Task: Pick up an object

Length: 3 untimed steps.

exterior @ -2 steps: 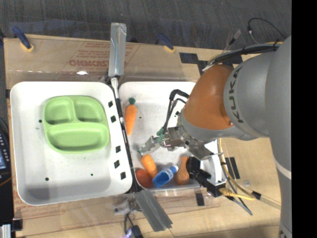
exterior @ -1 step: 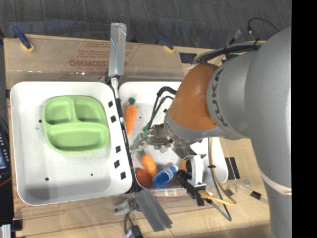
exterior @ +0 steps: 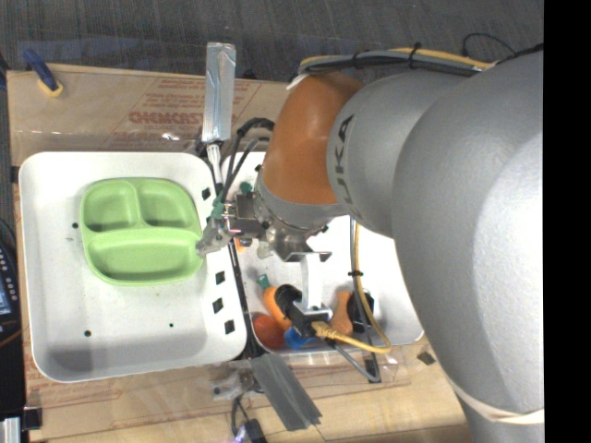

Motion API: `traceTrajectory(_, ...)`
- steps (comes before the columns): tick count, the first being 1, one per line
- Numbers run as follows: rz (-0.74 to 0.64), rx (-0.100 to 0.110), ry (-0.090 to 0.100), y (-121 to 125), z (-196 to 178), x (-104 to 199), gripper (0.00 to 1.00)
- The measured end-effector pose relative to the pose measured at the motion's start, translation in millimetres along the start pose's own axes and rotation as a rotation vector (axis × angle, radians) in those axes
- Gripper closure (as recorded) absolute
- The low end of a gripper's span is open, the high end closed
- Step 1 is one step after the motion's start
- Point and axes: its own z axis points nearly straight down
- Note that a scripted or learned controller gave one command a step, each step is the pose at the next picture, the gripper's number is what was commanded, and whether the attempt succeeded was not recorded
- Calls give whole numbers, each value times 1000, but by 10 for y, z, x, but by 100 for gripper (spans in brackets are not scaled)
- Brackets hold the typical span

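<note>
Bright, even light from overhead — the left bin (exterior: 42, 275) glares nearly pure white, with one soft grey shadow pooled in its lower left corner. The arm (exterior: 443, 201) has a broad pale sheen on its grey shell and a dull glow on the orange band. Focus is fair though a little soft and grainy — the dark floor (exterior: 138, 7) at the top loses its detail.

Dark grey carpet floor (exterior: 138, 7) beyond the bench, brown cardboard sheet (exterior: 120, 100) with red print, possibly taped, even light

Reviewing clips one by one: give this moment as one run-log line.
arm: over right bin | gripper: near divider, grasp unclear | green tray: left bin | small objects: right bin
</note>
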Motion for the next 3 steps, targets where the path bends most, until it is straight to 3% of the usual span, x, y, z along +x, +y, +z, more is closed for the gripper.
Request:
traceTrajectory(1, 127, 1, -1, -99, 276, -687, 0)
traceTrajectory(2, 144, 2, -1, -261, 320, -1013, 0)
traceTrajectory(3, 211, 0, 0, 320, 317, -1156, 0)
